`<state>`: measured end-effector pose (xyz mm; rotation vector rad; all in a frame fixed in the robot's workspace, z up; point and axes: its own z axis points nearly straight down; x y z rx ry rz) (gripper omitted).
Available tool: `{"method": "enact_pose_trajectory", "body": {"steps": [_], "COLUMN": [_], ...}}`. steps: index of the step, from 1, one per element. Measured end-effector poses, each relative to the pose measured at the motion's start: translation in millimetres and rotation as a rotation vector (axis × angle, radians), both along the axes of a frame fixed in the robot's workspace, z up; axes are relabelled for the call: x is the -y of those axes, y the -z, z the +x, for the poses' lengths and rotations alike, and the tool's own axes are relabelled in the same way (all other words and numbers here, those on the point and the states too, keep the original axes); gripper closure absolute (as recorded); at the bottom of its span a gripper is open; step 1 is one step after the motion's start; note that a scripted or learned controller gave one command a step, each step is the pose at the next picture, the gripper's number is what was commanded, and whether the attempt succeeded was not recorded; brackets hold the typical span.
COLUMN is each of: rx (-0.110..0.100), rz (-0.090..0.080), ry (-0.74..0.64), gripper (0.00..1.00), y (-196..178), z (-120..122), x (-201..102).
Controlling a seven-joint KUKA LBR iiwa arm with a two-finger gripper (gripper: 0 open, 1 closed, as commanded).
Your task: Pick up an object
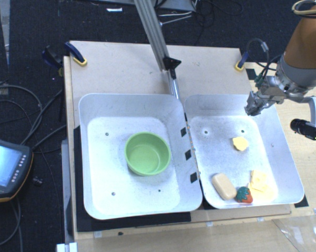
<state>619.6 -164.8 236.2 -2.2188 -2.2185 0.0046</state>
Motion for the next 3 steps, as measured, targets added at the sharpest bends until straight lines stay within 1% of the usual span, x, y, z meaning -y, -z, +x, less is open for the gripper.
{"method": "enact_pose_trajectory", "body": {"steps": [2, 3], "rx": [-0.001, 0.006], "rz": [0.001, -0.001], "ry": [0.0, 0.0], "gripper": [0.0, 1.0], "y": [126, 112], "z": [-6, -4], "x": [-1, -1]}}
